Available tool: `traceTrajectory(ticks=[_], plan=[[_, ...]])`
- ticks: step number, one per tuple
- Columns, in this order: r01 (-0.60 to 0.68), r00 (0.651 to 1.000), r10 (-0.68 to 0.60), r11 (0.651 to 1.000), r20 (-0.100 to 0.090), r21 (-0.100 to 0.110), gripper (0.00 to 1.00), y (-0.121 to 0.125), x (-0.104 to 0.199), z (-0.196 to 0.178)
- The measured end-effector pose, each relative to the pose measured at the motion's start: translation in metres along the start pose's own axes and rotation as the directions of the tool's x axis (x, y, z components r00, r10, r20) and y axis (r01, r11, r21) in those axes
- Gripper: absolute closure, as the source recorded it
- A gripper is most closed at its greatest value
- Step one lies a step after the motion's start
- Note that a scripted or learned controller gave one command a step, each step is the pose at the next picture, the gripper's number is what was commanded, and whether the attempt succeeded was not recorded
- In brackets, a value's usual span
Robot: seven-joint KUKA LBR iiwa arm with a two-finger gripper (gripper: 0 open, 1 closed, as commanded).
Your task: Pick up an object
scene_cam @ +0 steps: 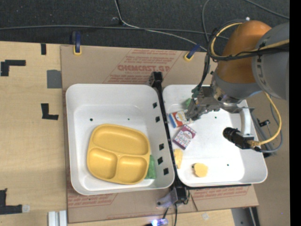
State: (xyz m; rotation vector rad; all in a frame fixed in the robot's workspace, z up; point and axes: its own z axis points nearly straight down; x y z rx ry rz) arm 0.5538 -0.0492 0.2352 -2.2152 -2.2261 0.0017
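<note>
The gripper (pixel 192 111) hangs in the right bin (pixel 254 173); the small red-and-white packet (pixel 177 119) lies just left of it; finger state unreadable.

Two bins (pixel 75 126), one tray (pixel 117 153), perhaps five small items (pixel 184 136).

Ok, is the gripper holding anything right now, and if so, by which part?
Cannot be told. The gripper is low in the right bin, right by the small red, white and blue packet, but the view shows nothing clearly between its fingers.

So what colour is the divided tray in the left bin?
Yellow: the divided tray, seen in the camera view.
</note>
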Motion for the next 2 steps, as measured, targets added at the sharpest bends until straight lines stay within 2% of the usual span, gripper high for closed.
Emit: traceTrajectory(ticks=[2], plan=[[0.001,1.0,-0.001,1.0,0.0,0.0,1.0,0.009,0.117,0.015]])
